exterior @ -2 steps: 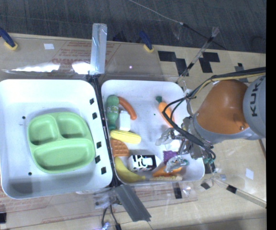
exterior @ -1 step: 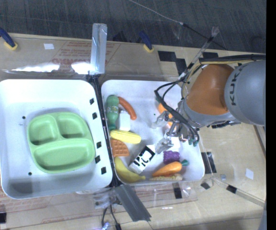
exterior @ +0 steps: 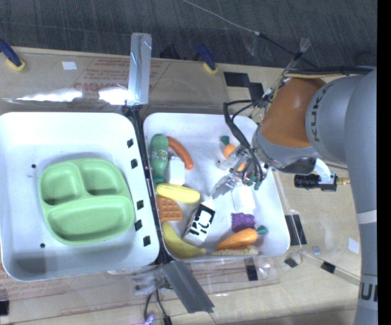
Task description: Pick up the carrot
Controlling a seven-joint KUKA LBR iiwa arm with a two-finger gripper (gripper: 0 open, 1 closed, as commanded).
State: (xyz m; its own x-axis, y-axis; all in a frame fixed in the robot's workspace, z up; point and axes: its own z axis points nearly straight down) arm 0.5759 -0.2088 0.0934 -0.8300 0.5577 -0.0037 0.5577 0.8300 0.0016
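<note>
Since the carrot (exterior: pixel 238 238) looks like a small toy, it should be light, stiff and rather smooth, so a hold across the thick middle of its orange body seems safer than the tapered tip or the green top. It lies nearly flat along the near wall of the right bin (exterior: pixel 276 217), orange with a green leafy end pointing right, just beside a purple toy (exterior: pixel 243 220) and near a banana (exterior: pixel 178 244). Farther back, the gripper (exterior: pixel 230 183) hangs over the bin's middle, apart from the carrot (whether its jaws stand released or clenched I cannot tell). Beyond lie a sausage (exterior: pixel 181 152) and a green bottle (exterior: pixel 158 156).
</note>
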